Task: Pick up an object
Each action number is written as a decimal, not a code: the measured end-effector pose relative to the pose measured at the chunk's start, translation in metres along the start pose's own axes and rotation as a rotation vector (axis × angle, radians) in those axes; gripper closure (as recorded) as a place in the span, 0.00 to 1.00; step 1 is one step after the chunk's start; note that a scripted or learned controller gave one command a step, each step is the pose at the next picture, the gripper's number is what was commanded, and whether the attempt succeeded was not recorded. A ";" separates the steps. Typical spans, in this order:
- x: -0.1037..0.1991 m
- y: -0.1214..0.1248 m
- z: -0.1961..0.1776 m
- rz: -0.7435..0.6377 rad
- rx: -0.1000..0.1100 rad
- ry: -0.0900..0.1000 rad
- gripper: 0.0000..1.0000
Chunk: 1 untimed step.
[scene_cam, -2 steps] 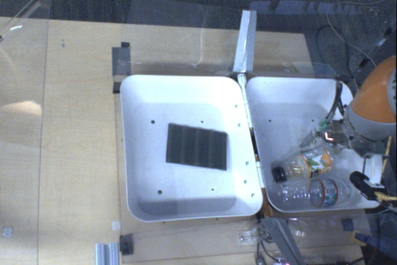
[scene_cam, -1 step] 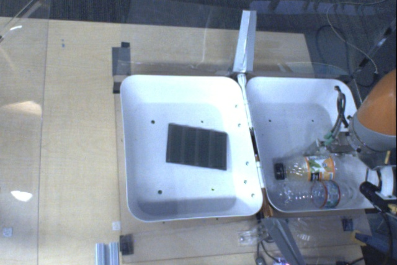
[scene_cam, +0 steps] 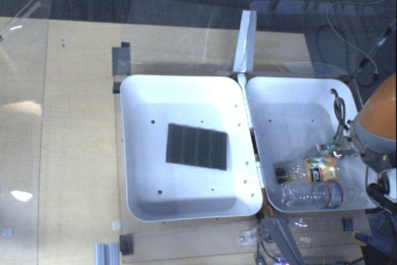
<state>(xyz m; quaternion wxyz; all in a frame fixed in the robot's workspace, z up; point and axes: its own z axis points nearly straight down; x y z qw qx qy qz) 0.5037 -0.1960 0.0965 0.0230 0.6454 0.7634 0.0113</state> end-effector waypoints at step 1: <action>-0.001 -0.001 0.001 -0.132 0.004 0.005 0.00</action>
